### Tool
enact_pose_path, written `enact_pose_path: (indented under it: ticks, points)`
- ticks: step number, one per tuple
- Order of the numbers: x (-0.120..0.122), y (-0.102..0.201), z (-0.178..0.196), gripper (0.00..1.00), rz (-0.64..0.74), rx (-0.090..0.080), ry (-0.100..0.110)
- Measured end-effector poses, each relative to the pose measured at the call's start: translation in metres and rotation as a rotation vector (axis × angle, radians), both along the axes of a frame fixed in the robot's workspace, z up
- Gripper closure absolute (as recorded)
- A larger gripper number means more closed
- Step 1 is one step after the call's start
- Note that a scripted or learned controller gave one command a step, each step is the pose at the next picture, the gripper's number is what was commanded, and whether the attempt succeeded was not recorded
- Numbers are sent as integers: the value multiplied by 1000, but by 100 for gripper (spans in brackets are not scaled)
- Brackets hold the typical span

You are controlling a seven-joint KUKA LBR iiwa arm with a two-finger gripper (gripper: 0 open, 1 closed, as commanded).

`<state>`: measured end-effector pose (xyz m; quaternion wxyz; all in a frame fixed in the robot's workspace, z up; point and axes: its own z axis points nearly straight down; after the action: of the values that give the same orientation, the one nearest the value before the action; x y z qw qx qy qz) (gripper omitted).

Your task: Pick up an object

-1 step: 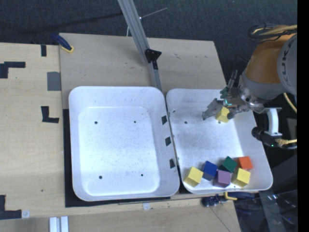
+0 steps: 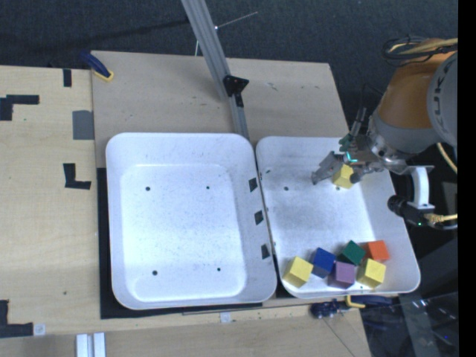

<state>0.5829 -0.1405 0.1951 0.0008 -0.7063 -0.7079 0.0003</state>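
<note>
- Camera view: the gripper (image 2: 336, 174) is reaching in from the right and hanging over the upper part of the right bin (image 2: 297, 199), with the grey wrist and the orange band sitting behind it toward the right edge.
- Camera view: a small yellow cube (image 2: 343, 175) is sitting right at the gripper's tip, pressed against the darker finger; it looks to be lodged between the fingers, so I am judging that the gripper is closed down around the yellow cube, with little gap left.
- Camera view: whether the cube is lifted off the bin floor or resting on it I cannot tell from this slant.
- Camera view: the relation that matters is that the cube is lying directly at the fingertips, not off to one side; the coming move is therefore looking like a straight rise, not a sideways reach.
- Camera view: the remaining blocks are clustering well apart from the gripper, along the bin's near edge: another yellow block (image 2: 299, 271), a blue block (image 2: 323, 261), a purple block (image 2: 344, 274), a green block (image 2: 353, 252), an orange block (image 2: 378, 250) and a third yellow block (image 2: 373, 272).
- Camera view: the left bin (image 2: 119, 162) is lying beside the right bin on the desk (image 2: 44, 222).
</note>
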Motion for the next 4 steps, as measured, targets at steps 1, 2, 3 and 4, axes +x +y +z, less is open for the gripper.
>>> enact_pose_path:
  ticks: [1, 2, 3, 4]
  points:
    - [1, -6, -46, 0, -1, -1, 4]
    - [-1, -5, -101, 0, -1, 0, 6]
    - [1, -5, -87, 100, 0, 0, 2]
    - [3, -5, -24, 100, -1, -2, -7]
